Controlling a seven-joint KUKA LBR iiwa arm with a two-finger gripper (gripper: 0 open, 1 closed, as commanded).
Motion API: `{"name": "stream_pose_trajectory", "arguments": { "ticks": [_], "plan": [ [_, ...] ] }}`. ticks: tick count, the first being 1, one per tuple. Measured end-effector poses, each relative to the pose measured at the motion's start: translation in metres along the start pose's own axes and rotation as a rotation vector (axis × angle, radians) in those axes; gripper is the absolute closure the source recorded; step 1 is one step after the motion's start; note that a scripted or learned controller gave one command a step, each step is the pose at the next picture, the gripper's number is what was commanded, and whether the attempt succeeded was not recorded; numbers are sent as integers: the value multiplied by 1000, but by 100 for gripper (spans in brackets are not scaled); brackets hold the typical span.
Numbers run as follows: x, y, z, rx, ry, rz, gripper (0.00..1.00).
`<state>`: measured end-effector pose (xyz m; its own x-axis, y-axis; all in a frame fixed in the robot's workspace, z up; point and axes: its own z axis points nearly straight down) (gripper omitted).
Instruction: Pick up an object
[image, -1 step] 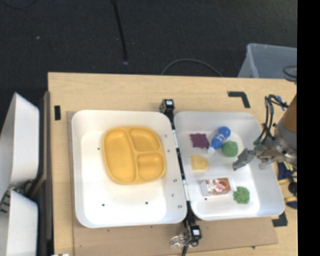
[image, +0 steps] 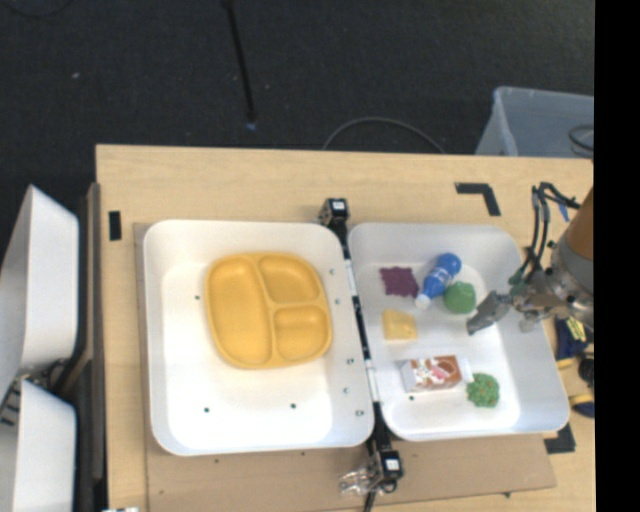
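The gripper (image: 490, 315) hangs over the right bin (image: 520, 405), near its 3 o'clock rim; whether it is open or closed, I cannot tell. Just beside it at 10 o'clock sits a green ball (image: 460, 298). The yellow tray (image: 268, 308) fills the left bin's (image: 170, 400) middle.

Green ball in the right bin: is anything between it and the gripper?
Nothing visible. The gripper sits just right of the green ball, with bare bin floor between them. The blue bottle touches the ball's far left side, not the approach side.
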<state>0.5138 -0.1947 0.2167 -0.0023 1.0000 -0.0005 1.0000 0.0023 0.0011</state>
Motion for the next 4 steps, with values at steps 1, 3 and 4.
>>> {"name": "stream_pose_trajectory", "arguments": {
  "ticks": [1, 3, 4],
  "plan": [
    [7, 2, 60, 5, 0, 2, 0],
    [5, 3, 99, -3, -1, 8, 100],
    [7, 8, 35, -7, -2, -1, 100]
  ]
}}
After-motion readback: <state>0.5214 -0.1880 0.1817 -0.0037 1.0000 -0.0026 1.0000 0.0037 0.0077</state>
